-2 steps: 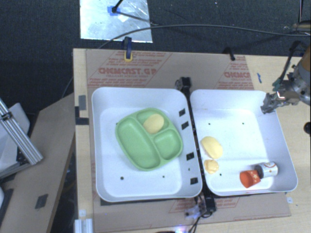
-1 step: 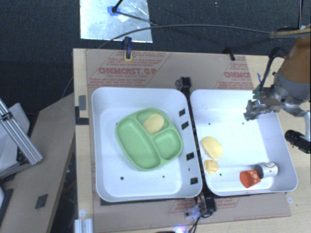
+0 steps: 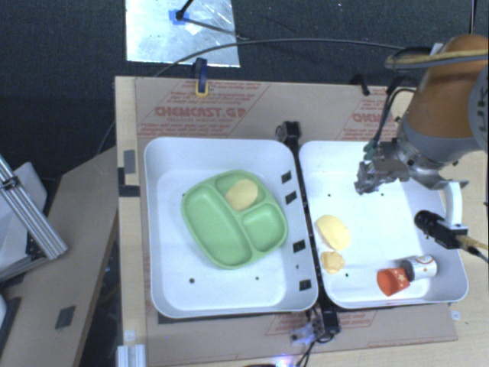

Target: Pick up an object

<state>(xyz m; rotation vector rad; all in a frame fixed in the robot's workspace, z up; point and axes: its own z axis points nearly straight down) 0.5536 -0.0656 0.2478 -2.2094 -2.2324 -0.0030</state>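
The right bin [image 3: 359,297] holds a pale yellow oval object [image 3: 334,232] near its left wall, with a smaller yellow lump [image 3: 332,262] just in front of it. A bottle with an orange-red cap [image 3: 405,275] lies on its side near the bin's front right. My gripper [image 3: 370,183] hangs over the far middle of the right bin, above and to the right of the yellow oval object, with nothing seen between its fingers. The left bin [image 3: 176,297] carries a green divided tray [image 3: 229,232] with a yellow piece [image 3: 242,195] in its far compartment.
The two bins meet at a central divider with black clips [image 3: 299,245]. The bins rest on a cardboard sheet [image 3: 229,105] with red print. A metal frame [image 3: 30,220] stands at the left edge of the bench.
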